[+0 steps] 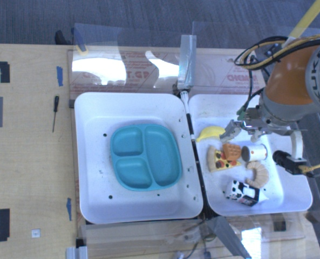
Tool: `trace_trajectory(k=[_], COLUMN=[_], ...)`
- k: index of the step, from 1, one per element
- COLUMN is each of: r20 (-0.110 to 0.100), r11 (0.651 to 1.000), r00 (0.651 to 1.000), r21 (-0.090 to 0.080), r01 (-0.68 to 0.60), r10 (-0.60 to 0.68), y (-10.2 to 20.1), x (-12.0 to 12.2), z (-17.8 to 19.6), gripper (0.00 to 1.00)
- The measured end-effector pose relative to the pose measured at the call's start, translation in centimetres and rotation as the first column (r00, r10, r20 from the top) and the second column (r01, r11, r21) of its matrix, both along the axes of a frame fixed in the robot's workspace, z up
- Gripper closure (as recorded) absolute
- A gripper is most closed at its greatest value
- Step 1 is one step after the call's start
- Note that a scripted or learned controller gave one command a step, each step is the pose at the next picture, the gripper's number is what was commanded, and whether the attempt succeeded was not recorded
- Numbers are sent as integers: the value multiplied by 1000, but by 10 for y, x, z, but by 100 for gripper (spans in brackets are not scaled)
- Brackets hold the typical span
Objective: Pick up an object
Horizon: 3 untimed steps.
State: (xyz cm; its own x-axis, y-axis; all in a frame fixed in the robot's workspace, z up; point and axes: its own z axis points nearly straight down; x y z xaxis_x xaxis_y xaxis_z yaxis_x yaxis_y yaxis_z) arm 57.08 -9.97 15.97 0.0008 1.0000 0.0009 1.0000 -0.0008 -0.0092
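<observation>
From my seat at the remote station, the biggest thing I see is the wooden bench [25,161], running across the scene with black corner marks on its left part. On it sit the two white bins side by side. The left bin [89,117] carries a teal divided plate [146,156] with three compartments, lying flat near the bin's middle. The right bin [297,196] holds all the loose items.

The arm [294,82] comes in from the right at the far side of the right bin, its orange band over the bin's far right corner, with yellow and black cables looping above it. Its gripper [245,127] hangs over the far part of the right bin, just above the group of items. I cannot tell whether the fingers are apart or together; the wrist body covers too much of them, and I see nothing clearly held between them.

Under and near the gripper lie the objects to pick. A croissant [258,173] sits toward the near right of the group. A black and white toy cow [243,192] lies nearest to me. A pizza slice [220,159] lies left of the middle, touching a waffle-like orange piece [231,150]. A yellow banana [210,134] lies at the far left, close to the bin's left wall. A small white can [255,153] lies on its side just right of the orange piece.
</observation>
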Motion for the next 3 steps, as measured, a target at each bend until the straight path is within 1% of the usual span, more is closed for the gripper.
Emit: trace_trajectory(k=[1, 2, 3], r20=[16, 20, 19], r11=[1000, 1000, 1000], r00=[1000, 1000, 1000], r21=[-2, -2, 1], r01=[-1, 1, -9], r10=[1, -1, 9], y=[-24, -24, 49], x=[-2, -1, 10], z=[-72, -61, 29], gripper=[0, 100, 100])
